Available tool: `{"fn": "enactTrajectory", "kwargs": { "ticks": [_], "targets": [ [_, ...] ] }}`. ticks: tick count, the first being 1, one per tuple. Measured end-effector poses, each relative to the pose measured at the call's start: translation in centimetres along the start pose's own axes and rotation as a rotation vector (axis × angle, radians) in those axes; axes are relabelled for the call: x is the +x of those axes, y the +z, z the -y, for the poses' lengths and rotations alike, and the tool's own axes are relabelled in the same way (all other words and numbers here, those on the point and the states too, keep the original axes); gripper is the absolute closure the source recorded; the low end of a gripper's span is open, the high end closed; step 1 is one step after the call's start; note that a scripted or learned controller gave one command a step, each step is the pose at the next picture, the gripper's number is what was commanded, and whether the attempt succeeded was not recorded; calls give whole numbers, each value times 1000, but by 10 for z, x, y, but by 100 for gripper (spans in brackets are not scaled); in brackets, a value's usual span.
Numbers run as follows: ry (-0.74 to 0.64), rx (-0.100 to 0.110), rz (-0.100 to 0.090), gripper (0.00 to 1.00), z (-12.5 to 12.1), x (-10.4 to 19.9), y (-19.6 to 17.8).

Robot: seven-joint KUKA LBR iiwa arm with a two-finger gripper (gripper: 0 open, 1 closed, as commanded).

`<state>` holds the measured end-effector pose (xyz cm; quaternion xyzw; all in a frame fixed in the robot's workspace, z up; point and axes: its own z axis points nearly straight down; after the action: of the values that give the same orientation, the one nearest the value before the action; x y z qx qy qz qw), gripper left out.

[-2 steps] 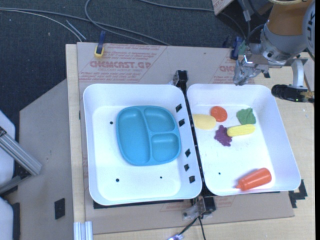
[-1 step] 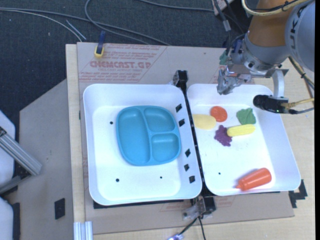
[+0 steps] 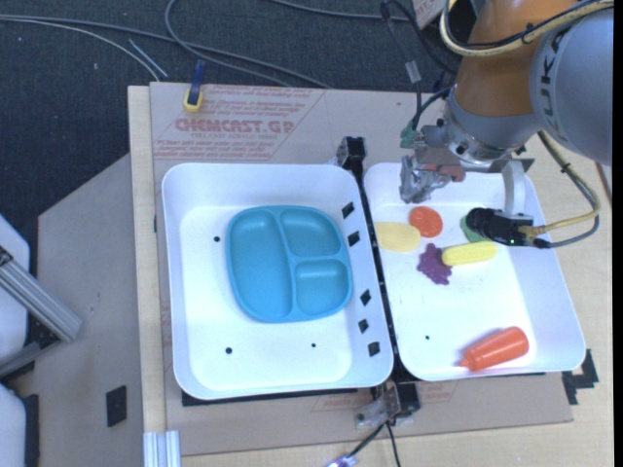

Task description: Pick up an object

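A light-blue divided tray (image 3: pixel 289 263) fills one white bin (image 3: pixel 185 290); right of the tray lie red (image 3: pixel 425 222), yellow (image 3: pixel 469 253), purple (image 3: pixel 434 264) and orange (image 3: pixel 495 347) toys.

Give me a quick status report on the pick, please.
Gripper above the right bin's far end, nothing seen between fingers. Red-orange round toy just below it. Yellow pieces and purple toy crowd close.

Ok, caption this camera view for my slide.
End effector poised above toy foods in the right bin; blue divided plate in the left bin.

grey arm reaching down, pincer (image 3: pixel 421 189) lowered
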<state>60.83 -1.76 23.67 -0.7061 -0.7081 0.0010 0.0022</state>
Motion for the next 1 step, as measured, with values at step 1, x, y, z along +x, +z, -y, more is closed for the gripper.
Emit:
{"fn": "enactTrajectory", "kwargs": {
  "ticks": [1],
  "targets": [
    [-1,-1,-1,100,31,42,-8]
  ]
}}
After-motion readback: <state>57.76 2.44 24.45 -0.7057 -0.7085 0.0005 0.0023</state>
